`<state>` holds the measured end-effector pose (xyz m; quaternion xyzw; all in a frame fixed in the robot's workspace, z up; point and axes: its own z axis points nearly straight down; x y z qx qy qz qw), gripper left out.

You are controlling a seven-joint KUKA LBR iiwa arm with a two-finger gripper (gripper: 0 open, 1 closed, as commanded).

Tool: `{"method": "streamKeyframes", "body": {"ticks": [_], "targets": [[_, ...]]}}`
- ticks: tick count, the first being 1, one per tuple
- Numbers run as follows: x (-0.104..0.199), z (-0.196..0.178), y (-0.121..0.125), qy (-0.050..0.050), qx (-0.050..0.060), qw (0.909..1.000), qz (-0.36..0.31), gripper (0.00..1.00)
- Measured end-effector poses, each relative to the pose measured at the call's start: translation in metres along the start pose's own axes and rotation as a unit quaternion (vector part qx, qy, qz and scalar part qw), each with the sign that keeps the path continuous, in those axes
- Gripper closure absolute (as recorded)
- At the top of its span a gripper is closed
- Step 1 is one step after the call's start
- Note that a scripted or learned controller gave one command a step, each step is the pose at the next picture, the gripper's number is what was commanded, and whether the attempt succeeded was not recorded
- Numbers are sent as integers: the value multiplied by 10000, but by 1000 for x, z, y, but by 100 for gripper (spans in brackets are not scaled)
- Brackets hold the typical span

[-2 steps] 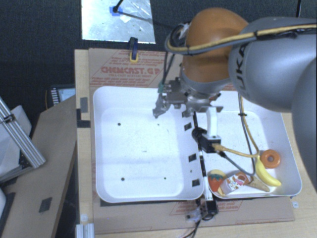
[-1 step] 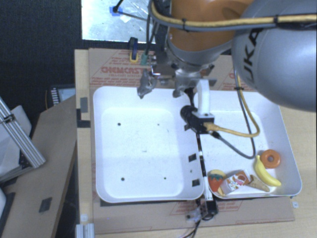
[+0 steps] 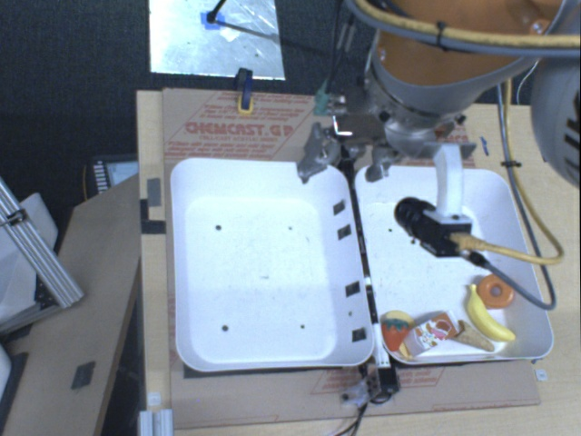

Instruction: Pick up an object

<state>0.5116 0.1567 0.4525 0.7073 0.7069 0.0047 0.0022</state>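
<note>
My gripper (image 3: 345, 163) hangs over the far end of the divider between the two bins. Its grey fingers (image 3: 313, 159) are spread open with nothing held between them. The objects lie in the near corner of the right bin (image 3: 508, 198): a yellow banana (image 3: 488, 316), a small orange round piece (image 3: 495, 291), a red-orange fruit (image 3: 397, 329), a red and white packet (image 3: 431, 332) and a brown cone-shaped item (image 3: 472, 338). All of them are well in front of the gripper and apart from it.
The left bin (image 3: 263, 262) is bare white with a few small dark specks. A black camera on a white bracket (image 3: 428, 225) hangs from the wrist over the right bin, with a yellow cable (image 3: 522, 257) looping toward the objects. Cardboard (image 3: 236, 125) lies under both bins.
</note>
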Motion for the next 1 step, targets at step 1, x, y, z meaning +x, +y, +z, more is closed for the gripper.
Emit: {"method": "streamKeyframes", "body": {"ticks": [1], "targets": [[50, -85, -25, 15, -3, 10000, -49, 0]]}}
